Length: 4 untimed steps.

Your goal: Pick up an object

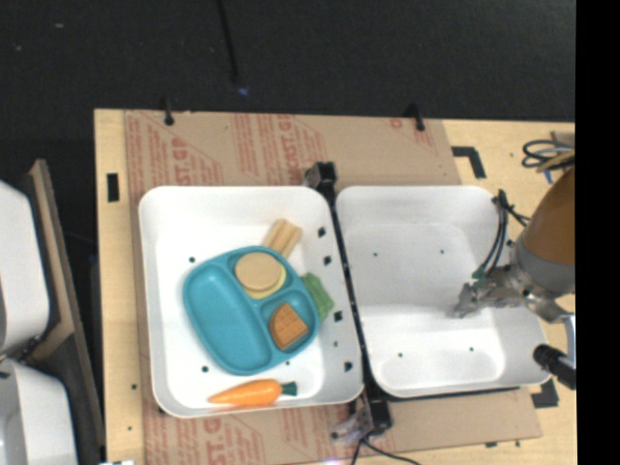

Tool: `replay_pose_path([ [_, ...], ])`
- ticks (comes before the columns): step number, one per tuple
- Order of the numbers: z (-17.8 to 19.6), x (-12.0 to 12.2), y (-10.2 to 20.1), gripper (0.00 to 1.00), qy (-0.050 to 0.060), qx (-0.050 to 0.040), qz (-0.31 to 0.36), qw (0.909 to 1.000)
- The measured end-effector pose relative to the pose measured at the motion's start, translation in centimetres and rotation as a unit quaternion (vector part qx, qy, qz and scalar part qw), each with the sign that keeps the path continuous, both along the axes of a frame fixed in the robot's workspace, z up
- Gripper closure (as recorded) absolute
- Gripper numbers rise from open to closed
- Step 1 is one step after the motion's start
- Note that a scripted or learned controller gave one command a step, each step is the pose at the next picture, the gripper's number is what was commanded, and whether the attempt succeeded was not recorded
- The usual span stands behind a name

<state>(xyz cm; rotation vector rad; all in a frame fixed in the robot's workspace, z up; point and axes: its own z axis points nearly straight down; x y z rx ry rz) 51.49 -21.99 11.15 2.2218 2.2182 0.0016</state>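
Note:
In the left bin (165, 250) lies a blue divided plate (232, 318) with a round tan cookie (261, 272) and a brown waffle-like square (289, 325) in its compartments. A tan wooden block (283, 235) rests just beyond the plate, a green piece (319, 295) sits at its right side, and an orange carrot (254, 392) lies near the bin's front wall. My gripper (475, 298) hangs low over the right side of the right bin (417, 250), far from all of these objects. Nothing shows between its fingers.
The two white bins stand side by side on a cardboard-covered bench (223, 148), joined by black clips (320, 174). The grey arm with its orange band (554, 226) enters from the right over the right bin's edge. Cables (544, 151) lie at the far right.

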Motion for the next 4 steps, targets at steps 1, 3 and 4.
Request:
replay_pose_path([
  [1,6.3,0.1,-0.2,1.00,-0.002,-0.0007,0.001,1.0000],
  [3,12.3,0.8,-0.3,1.00,0.000,0.0000,0.001,1.0000],
  [4,11.5,2.2,5.0,1.00,0.001,0.0006,0.003,1.0000],
])
